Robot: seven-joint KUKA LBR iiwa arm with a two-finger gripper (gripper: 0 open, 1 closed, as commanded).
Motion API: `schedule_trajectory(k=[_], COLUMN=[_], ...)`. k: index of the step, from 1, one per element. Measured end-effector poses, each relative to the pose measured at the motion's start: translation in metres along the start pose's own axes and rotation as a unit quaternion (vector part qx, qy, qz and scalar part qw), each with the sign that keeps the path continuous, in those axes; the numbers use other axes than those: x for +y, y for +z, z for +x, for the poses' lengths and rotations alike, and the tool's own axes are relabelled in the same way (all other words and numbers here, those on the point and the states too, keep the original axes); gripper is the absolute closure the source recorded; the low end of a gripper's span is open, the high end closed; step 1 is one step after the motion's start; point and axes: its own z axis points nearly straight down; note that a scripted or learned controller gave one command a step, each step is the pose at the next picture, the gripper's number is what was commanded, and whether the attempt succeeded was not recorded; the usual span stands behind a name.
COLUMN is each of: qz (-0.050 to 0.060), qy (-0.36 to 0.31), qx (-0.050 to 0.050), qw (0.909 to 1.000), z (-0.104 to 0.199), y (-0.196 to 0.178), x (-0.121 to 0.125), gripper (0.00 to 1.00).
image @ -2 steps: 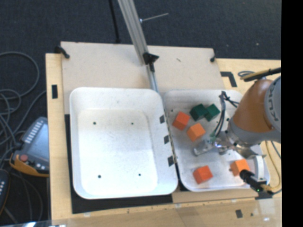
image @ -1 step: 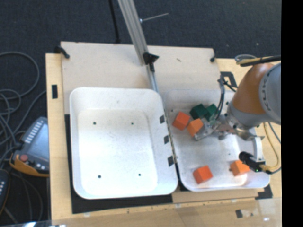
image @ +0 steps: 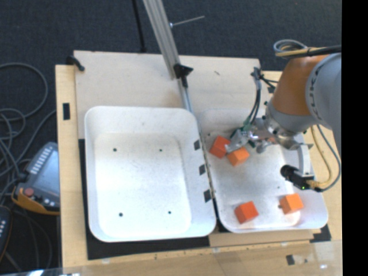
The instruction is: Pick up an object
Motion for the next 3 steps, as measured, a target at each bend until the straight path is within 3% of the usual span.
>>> schedule_trajectory(k=[1, 2, 3], qz=[0.006, 0.002, 0.003], qy=[0.002, 0.002, 0.000], qx=[0.000, -0.001, -0.002], qw=[1.0000, 1.0000, 1.0000], z=[0.021, 0.015, 0.014], y=[0.048, 0.066, 0.054], x=[-0.014, 0.039, 0.038], gripper=[0.00, 0.00, 1.00])
